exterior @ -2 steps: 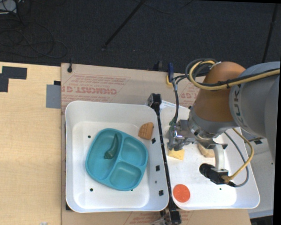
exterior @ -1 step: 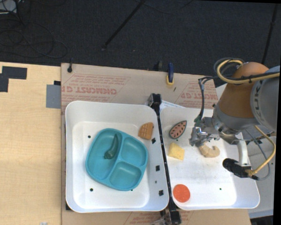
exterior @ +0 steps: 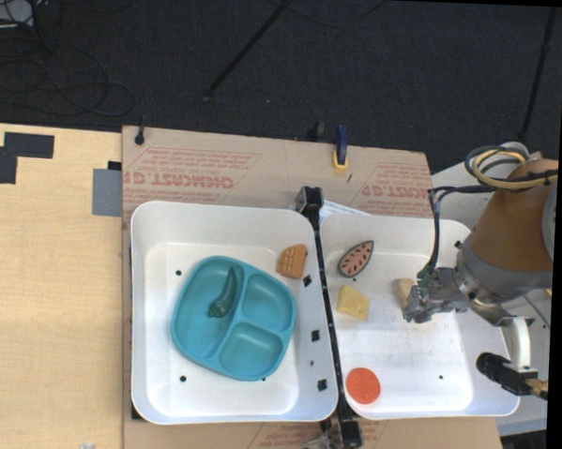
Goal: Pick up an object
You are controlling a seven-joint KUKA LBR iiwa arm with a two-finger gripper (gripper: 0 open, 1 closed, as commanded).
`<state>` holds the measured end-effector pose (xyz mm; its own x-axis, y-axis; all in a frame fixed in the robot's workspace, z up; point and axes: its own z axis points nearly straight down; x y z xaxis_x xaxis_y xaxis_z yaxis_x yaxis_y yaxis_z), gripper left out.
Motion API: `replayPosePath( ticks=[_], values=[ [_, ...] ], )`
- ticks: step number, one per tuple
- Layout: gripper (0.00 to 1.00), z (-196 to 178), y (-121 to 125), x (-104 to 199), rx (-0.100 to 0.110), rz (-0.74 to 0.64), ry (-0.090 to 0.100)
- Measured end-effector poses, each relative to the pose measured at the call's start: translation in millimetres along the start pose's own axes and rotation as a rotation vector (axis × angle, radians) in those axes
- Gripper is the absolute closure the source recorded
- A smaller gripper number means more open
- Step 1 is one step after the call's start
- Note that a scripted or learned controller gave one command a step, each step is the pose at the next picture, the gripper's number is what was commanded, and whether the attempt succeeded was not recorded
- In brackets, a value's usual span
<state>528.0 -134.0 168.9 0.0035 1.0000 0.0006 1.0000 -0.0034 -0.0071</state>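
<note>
Jaws (exterior: 418, 306) sit low in the right bin (exterior: 441, 392), touching a small tan object (exterior: 405, 290) at their left; whether they are spread or pinching it cannot be told. Cheese wedge (exterior: 354, 303), leaf-shaped piece (exterior: 355, 258) and orange disc (exterior: 363, 386) lie apart in that bin. Left bin (exterior: 150, 390) holds a teal plate (exterior: 255, 358) and a waffle piece (exterior: 293, 260).

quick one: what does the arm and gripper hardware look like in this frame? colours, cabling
The arm shows a broad orange-brown band over a grey wrist section. Looped yellow and white cables sit at its top, and a dark cable runs down its side. The gripper is small, dark grey metal.
</note>
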Motion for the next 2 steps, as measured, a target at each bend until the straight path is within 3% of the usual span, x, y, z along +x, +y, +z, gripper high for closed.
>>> replayPosePath(
  ticks=[1, 2],
  values=[
    [1.00, -19.5, 44.3, 90.7, -0.008, -0.013, 0.003],
    [1.00, -18.4, 60.9, 158.0, -0.005, -0.011, 0.002]
  ],
)
